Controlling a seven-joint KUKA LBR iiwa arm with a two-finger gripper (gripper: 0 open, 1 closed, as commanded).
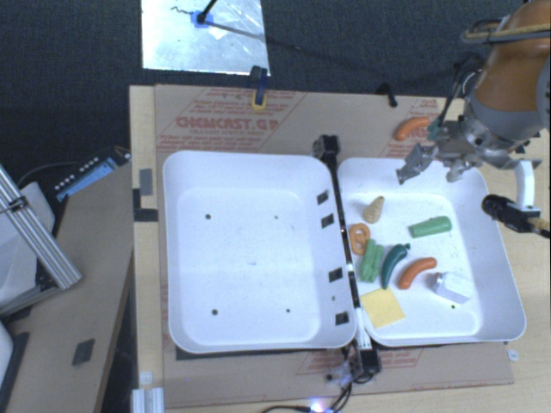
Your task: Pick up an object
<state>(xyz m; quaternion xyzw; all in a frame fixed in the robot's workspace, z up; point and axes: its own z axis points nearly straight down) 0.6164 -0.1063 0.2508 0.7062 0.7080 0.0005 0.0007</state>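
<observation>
At the moment of inspection I judged the task to be at its approach step: no object had been lifted. My two-finger gripper (429, 174) hung over the far rim of the right-hand shallow white bin (491, 256). My fingers (405, 175) were spread apart, released, with nothing between them. The right-hand bin held the candidate objects. There was a tan cone-shaped piece (373, 207) closest to my fingertips, and an orange ring-shaped piece (358, 235) against the near wall by the divider. A green oblong block (429, 227) lay toward the bin's middle. A light green ribbed piece (372, 261) lay touching a teal curved piece (394, 261), with an orange sausage-shaped toy (417, 270) just beside them. Nearer the camera were a flat yellow square (381, 307) and a small white and clear item (450, 287) whose form I could not make out. A second orange sausage-shaped piece (411, 128) lay outside the bins on the brown board (224, 119), just beyond my wrist. The left-hand shallow white bin (250, 248) showed its bare floor, with only a few small dark marks. In my judgement the next move called for carrying the open fingers inward over one object, descending with one finger on either side of it, then closing. The cone and the green block stood apart from their neighbours and looked the cleaner targets. The cluster of ribbed, teal and orange pieces risked a crowded or glancing grasp.
</observation>
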